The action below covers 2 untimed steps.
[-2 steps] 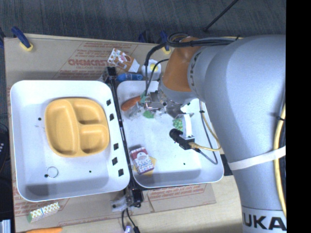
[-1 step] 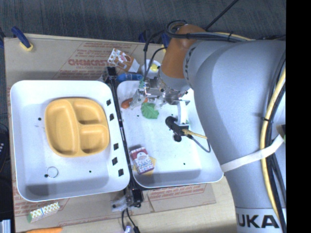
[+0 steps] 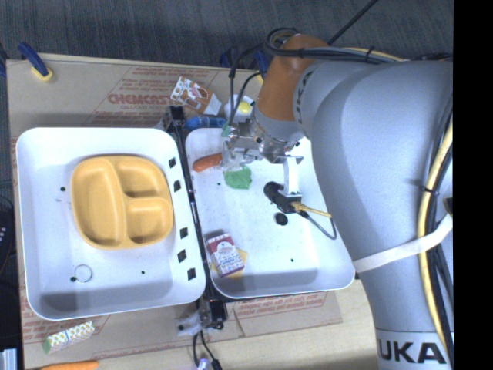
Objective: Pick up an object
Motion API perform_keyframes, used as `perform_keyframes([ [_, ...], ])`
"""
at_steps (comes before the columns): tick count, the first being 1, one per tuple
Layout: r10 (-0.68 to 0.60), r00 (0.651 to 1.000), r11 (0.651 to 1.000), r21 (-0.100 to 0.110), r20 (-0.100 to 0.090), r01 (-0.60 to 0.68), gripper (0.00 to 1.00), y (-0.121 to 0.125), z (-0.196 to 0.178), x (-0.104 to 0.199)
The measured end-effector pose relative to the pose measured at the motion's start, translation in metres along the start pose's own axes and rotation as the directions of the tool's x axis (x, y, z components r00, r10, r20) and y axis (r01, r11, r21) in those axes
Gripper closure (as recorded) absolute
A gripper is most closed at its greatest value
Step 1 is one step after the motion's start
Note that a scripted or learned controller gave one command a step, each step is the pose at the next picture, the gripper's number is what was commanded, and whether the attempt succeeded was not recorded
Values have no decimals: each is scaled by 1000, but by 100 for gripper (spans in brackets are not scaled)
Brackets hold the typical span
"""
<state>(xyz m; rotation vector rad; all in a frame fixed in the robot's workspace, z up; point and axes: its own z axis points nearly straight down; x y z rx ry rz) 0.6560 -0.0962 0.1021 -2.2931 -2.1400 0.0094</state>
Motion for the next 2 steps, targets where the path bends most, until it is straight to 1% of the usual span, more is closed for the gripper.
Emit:
perform_keyframes([
  [1, -1, 1000, 1000, 1, 0, 1, 0, 0, 0, 0],
  [2, 126, 992, 992, -2, 0, -126, 0, -6, 9, 4],
])
